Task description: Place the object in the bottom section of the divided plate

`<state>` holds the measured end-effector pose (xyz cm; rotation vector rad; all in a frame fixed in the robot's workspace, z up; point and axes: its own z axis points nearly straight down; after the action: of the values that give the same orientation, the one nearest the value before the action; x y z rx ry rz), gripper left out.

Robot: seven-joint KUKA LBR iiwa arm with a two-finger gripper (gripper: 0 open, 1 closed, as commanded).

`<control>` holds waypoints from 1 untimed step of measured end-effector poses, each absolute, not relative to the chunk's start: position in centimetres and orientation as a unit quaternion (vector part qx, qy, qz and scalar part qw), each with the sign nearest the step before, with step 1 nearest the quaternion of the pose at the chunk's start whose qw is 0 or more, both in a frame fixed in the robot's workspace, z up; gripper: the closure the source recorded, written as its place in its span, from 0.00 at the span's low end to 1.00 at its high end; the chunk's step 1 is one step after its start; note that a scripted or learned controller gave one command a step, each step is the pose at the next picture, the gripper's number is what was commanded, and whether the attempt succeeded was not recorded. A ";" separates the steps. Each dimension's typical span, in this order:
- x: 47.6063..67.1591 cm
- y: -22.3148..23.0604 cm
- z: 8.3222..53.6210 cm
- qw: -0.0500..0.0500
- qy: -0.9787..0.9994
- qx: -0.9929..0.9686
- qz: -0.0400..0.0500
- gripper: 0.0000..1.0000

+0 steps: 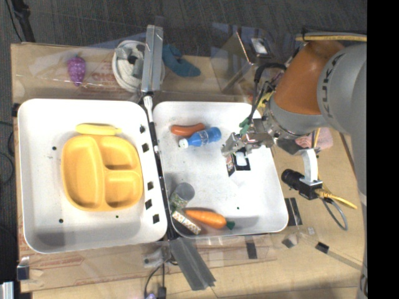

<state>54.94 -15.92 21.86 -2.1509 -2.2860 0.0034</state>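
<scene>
yellow divided plate (101, 170) in left bin (37, 123). right bin (268, 198) holding blue bottle (201, 137) touching hot dog (186, 129) at far side, carrot (207, 218) and grey cup (181, 195) at near edge. end effector (235, 156) low over right bin, right of blue bottle; opening and grasp impossible to tell.

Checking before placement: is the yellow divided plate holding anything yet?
Empty. The yellow divided plate in the left bin shows bare sections; the carrot lies in the right bin.
</scene>
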 end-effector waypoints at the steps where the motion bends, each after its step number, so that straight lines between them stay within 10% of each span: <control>1: 53.2 -11.2 20.2 0.003 -0.759 -0.651 0.002 1.00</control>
<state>53.18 -11.20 20.22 -2.0407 -2.3811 0.0063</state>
